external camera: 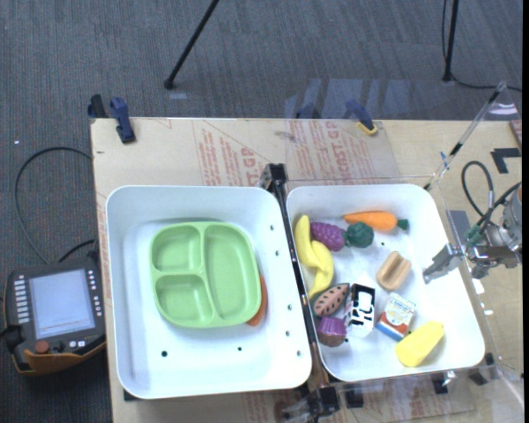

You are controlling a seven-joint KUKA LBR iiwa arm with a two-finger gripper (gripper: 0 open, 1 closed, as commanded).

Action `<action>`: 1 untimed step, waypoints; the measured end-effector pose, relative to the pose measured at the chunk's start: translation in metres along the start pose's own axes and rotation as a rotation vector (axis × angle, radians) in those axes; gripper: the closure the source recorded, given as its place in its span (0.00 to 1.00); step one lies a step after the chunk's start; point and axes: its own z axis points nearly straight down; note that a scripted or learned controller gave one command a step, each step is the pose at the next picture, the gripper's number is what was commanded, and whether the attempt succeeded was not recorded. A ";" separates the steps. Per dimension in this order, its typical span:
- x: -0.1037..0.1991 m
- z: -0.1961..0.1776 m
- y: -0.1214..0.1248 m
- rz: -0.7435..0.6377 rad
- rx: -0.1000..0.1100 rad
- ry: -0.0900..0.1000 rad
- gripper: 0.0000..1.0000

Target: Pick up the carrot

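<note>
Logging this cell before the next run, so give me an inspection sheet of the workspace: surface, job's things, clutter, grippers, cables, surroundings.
Surface: bench bearing two white bins, left bin and right bin.
Job's things: carrot in the right bin's far part, untouched.
Clutter: banana, grapes, lemon in the right bin; green tray in the left.
Grippers: end effector at the right bin's right rim.
Cables: black cable by the arm.
Surroundings: teach pendant on the carpet.

— What sort of place is this?
— A robotics lab: a teach pendant [57,311] lies on grey carpet [53,60], tripod legs [198,33] stand behind, and clamps [122,120] grip the cardboard-topped bench [212,148].
</note>
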 end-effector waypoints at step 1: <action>-0.005 -0.007 0.057 -0.422 -0.005 -0.003 0.00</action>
